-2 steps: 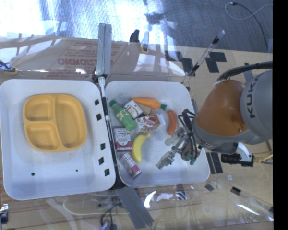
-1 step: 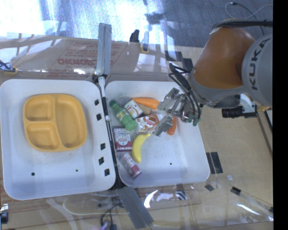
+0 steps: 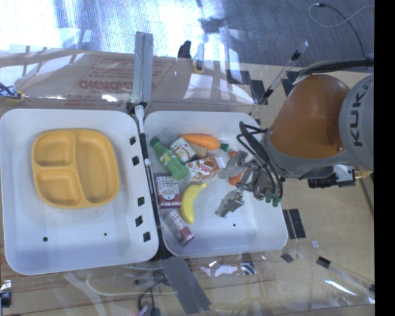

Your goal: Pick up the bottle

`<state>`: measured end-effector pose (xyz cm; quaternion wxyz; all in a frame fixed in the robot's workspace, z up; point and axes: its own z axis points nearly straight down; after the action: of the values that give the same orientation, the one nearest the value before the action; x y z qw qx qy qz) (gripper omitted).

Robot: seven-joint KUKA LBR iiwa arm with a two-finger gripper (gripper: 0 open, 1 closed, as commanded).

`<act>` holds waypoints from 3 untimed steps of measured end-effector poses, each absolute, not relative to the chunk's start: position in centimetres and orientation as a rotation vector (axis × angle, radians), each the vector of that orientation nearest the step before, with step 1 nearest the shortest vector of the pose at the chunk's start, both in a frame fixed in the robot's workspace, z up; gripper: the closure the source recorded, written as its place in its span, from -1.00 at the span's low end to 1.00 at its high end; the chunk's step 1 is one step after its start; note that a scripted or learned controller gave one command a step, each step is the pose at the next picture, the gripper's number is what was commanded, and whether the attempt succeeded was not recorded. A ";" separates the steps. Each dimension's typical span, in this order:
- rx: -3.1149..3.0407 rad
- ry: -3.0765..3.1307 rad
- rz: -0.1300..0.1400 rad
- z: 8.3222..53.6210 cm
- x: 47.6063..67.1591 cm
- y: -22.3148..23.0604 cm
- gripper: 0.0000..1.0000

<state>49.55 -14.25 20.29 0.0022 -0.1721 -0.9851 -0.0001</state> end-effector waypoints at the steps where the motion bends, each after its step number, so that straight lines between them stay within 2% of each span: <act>1: -0.149 -3.139 0.000 9.2 47.7 -19.3 -1.00; 2: 0.105 -3.141 -0.001 21.4 56.0 -13.9 -1.00; 3: -0.472 -3.106 0.001 25.0 52.4 -16.3 -1.00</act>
<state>52.41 -16.29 25.00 0.0002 -0.1502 -0.9887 0.0004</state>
